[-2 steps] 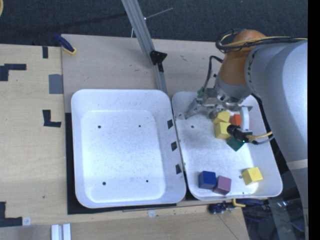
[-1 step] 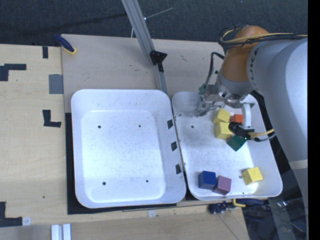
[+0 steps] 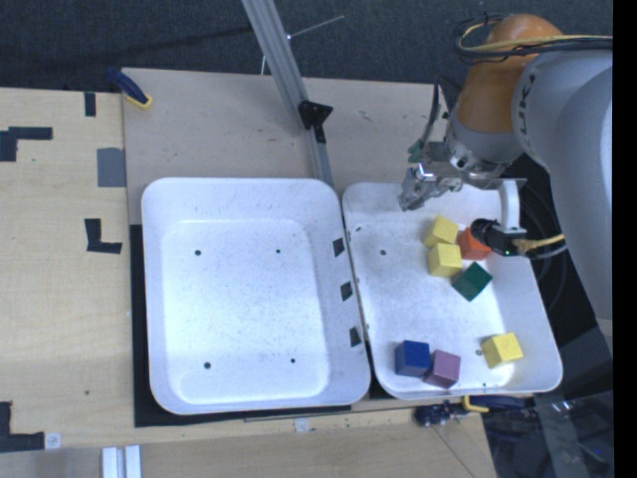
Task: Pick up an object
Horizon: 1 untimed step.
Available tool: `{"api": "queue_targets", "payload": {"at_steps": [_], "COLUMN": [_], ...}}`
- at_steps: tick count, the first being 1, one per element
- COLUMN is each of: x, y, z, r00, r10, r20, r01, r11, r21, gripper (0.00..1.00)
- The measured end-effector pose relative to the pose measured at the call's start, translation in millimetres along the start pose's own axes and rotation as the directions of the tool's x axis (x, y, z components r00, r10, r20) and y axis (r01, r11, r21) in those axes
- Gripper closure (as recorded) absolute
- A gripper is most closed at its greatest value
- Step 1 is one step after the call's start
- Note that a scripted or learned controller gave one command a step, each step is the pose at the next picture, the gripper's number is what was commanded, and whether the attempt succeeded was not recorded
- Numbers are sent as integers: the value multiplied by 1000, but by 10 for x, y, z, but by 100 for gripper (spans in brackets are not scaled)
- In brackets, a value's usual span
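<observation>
Nearest the camera, at the front rim of the right bin [image 3: 537,371], sit a blue block [image 3: 412,357] and a purple block [image 3: 444,367] touching each other, with a yellow block [image 3: 503,349] a little apart toward the right wall — loose pieces, scattered as if tipped in for the arm to choose from. Farther in lies a tighter cluster: a green block [image 3: 472,281] tilted on its corner, two yellow blocks [image 3: 444,259] one behind the other, and an orange block [image 3: 474,243] partly hidden behind them. The left bin [image 3: 159,267] beside it shares the surface. Farthest, the tool [image 3: 416,193] hangs over the right bin's back corner, well short of the cluster; nothing seems to be between its fingers, but whether they are spread or closed I cannot tell. Every candidate object rests in the right bin.
</observation>
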<state>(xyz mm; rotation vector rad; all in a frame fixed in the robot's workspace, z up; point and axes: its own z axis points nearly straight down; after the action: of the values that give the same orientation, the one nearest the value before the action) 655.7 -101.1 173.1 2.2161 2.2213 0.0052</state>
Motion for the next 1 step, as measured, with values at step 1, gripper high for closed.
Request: {"api": "queue_targets", "payload": {"at_steps": [1], "x": [-34], "y": [-16], "z": [-438], "r00": [1000], "r10": [1], "r20": [0], "r01": [-1], "r11": [1000], "r21": [2], "gripper": [100]}}
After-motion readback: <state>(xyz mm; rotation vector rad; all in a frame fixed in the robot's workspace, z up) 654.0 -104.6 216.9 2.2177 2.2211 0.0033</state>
